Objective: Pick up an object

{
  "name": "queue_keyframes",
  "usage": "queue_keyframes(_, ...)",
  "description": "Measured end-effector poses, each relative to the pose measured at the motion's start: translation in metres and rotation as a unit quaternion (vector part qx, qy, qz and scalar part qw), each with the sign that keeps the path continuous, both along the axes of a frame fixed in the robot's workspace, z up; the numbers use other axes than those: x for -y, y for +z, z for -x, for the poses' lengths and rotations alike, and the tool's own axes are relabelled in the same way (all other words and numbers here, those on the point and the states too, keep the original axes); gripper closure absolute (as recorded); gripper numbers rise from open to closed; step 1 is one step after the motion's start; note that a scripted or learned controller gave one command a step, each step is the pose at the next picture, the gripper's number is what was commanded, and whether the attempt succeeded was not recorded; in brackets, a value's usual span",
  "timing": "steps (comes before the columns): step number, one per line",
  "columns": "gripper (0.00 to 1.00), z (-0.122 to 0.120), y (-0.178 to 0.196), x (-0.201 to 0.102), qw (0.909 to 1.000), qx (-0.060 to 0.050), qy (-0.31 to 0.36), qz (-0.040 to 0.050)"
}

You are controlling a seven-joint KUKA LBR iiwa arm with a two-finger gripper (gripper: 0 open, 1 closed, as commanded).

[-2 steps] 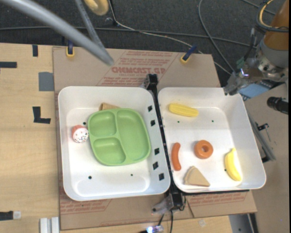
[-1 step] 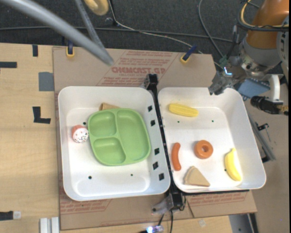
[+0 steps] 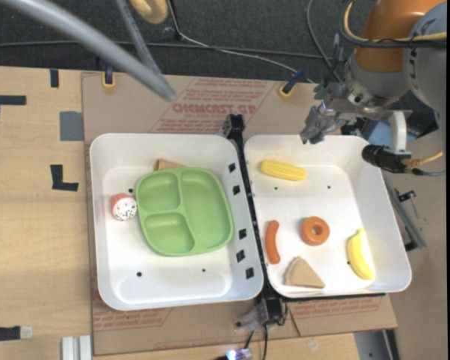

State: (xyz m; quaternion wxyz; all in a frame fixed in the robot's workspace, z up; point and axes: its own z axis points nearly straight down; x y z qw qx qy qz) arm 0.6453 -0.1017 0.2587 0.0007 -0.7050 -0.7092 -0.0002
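Note:
The right bin [image 3: 375,193] holds a yellow corn cob [image 3: 283,171] near its back left, an orange ring [image 3: 314,231] in the middle, a red sausage [image 3: 272,241], a tan wedge [image 3: 304,274] at the front and a banana [image 3: 359,255] at the right. My gripper [image 3: 313,130] hangs over the bin's back rim, up and to the right of the corn cob, with nothing visible between its fingers. The left bin [image 3: 105,201] carries a green divided plate [image 3: 184,210], a small white and red ball [image 3: 124,208] and a tan piece [image 3: 167,166] peeking from behind the plate.
A black clip strip [image 3: 240,193] runs between the two bins. Cables [image 3: 390,160] trail beside the arm at the right. Both bins rest on a cardboard sheet [image 3: 210,100] on the wooden bench. A grey pole [image 3: 82,28] crosses the upper left.

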Motion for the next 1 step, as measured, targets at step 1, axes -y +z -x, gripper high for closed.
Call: queue_keyframes(1, 1.00, 0.0037, 0.0002, -0.0619, 1.0000, -0.001, 0.000, 0.0000)
